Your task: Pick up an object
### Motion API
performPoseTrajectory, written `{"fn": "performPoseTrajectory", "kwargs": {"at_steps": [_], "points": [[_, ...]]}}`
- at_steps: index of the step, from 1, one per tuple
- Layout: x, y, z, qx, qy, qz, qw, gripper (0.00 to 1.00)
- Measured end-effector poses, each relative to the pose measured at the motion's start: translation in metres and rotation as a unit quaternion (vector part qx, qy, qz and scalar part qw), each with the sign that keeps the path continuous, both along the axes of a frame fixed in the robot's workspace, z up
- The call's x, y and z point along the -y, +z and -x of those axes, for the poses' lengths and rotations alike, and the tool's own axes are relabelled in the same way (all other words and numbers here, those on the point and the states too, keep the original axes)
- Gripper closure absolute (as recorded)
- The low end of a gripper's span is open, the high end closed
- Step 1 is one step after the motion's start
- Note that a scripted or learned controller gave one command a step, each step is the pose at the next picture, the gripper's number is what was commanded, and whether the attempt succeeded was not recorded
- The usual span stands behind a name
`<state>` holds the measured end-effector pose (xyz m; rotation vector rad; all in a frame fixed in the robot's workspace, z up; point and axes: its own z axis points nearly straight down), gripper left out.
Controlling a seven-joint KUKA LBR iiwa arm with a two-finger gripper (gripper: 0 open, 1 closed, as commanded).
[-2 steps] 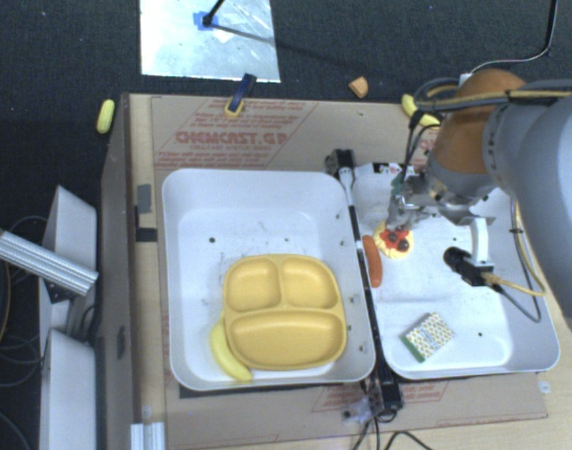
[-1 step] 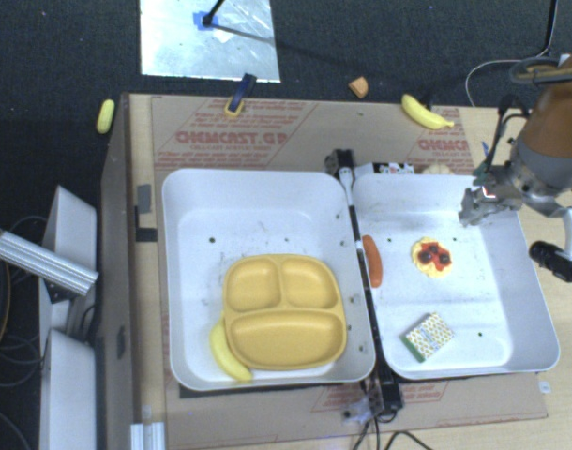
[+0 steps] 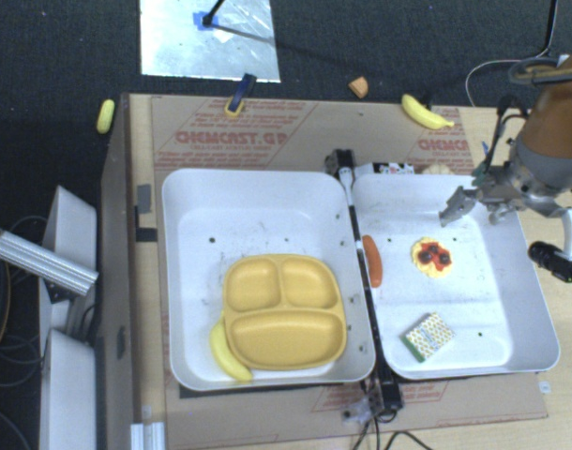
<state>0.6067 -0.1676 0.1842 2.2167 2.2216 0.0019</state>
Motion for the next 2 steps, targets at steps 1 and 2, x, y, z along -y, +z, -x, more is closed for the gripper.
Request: {"fn": "performPoseTrajectory", "kwargs": {"at_steps": [1,2], "points": [[-0.015,-0.1,0.048,-0.001,-0.001,-0.0006,1.0,0.0],[0.0,-0.099,-0.004,0.001,0.001,0.0,1.0,0.0]]}}
